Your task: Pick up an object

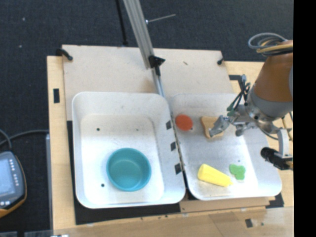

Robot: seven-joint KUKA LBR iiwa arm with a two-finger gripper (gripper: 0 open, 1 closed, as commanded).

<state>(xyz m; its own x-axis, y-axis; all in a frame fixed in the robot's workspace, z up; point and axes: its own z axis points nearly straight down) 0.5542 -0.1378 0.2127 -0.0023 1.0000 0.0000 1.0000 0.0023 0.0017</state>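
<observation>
The right bin [261,181] holds an orange-red ball [184,122], a tan wedge-shaped piece [208,125], a yellow block [213,175] and a small green piece [238,172]. My gripper [217,128] reaches in from the right and sits low over the tan piece's right side, covering part of it. I cannot make out whether it grips the piece. A teal bowl [129,169] stands in the left bin [89,112], toward its front.
A slanted metal rail [140,28] runs from the top of the view down to the seam between the bins. The arm's grey and orange body [274,85] hangs over the right bin's far right corner. A handheld device [10,179] lies off the bench at the left.
</observation>
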